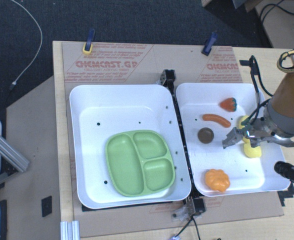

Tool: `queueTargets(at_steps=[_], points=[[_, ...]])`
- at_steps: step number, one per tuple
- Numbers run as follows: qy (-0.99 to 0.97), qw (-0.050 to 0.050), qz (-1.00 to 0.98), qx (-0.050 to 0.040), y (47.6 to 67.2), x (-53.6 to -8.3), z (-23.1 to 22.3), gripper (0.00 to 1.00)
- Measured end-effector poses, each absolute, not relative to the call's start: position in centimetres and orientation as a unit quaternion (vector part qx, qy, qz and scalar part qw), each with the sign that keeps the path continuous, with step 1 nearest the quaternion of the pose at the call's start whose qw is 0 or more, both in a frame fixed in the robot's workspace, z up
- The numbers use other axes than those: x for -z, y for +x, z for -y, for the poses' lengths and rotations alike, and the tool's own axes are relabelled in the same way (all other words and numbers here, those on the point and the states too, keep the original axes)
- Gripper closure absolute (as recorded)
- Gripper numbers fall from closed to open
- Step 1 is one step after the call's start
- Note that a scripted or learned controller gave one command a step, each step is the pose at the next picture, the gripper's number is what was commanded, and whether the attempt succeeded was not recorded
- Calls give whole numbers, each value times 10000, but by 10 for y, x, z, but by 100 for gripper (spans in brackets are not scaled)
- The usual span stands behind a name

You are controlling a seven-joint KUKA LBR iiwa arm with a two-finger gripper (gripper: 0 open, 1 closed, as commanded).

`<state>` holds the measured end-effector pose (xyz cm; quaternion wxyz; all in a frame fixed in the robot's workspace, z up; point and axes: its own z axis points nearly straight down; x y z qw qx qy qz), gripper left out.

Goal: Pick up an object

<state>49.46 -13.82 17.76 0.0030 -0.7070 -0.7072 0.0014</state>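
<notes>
Looking down at a slant on my table [136, 59], which carries two shallow white bins side by side so that things can be taken from one and leave the other free. Nearest the camera in the right bin [207, 91] sits an orange toy fruit [217, 179], lumpy and rounded, lying loose near the bin's front rim. Level with it in the left bin [86, 134] rests a pale green divided plate [139, 161] with three compartments, nothing in them; I judge it waits there as a place to drop things. Further back in the right bin, my gripper [233, 138] reaches in from the right, low over the bin floor beside a yellow object [252, 149] that the wrist partly hides, so I cannot name it more closely. Whether the fingers are apart or together I cannot tell, and I see nothing between them. Just left of the gripper lies a round brown ball-like object [205, 135], apart from it. Beyond that lies a small sausage [215, 118], reddish and curved, and farthest back an orange-red strawberry-like toy [228, 104]. The pickable objects are all in the right bin, scattered apart, which I judge gives the fingers room around each.
</notes>
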Motion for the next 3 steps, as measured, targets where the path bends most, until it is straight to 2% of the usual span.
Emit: queueTargets(at_steps=[2, 3], points=[[-7077, 18, 7065, -7, 491, -82, 136, 0], [-7073, -6, 7069, 10, 492, -95, 136, 100]])
